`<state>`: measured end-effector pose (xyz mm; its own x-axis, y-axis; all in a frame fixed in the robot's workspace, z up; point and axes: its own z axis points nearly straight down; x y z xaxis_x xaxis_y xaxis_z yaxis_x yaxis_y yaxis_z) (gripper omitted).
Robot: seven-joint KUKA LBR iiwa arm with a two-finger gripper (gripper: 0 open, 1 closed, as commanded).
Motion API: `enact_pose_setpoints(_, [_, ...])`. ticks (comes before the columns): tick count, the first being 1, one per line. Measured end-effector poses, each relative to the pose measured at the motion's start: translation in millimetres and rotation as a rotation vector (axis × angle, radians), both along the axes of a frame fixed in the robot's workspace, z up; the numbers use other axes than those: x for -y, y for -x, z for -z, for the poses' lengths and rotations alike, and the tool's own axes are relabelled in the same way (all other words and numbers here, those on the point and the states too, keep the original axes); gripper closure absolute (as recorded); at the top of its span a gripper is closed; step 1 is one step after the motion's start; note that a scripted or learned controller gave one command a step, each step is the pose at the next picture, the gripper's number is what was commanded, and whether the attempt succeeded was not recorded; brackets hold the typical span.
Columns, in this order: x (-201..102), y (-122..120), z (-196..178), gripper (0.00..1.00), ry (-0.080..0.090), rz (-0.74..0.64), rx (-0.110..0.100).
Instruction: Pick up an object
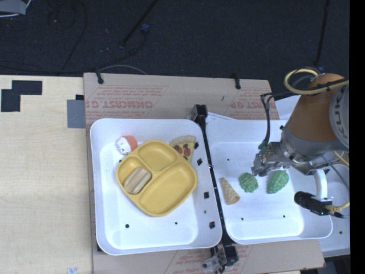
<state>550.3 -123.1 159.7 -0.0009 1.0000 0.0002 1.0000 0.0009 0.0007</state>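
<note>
Camera view: bumpy green lump (248,182), tan cone (230,191), glossy yellow tray (171,190).

One fixed camera looked down at a slant on the counter (45,170) — both bins framed, moderately near.

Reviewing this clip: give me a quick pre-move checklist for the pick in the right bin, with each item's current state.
1. Targets present in the right bin: two green bumpy pieces and a tan cone: ok.
2. Gripper positioned over that bin, beside the left green piece: ok.
3. Whether anything is held: cannot tell.
4. Green pieces spaced apart from each other: ok.
5. Cone lying apart from the left green piece: ok.
6. Yellow divided plate and its neighbours sit in the left bin, away from the arm: ok.
</note>
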Motion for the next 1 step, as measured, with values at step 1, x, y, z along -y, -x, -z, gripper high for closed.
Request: enact_pose_setpoints(1, [-0.7,-1.5,-63.5,1.0,0.001,0.0,0.003])
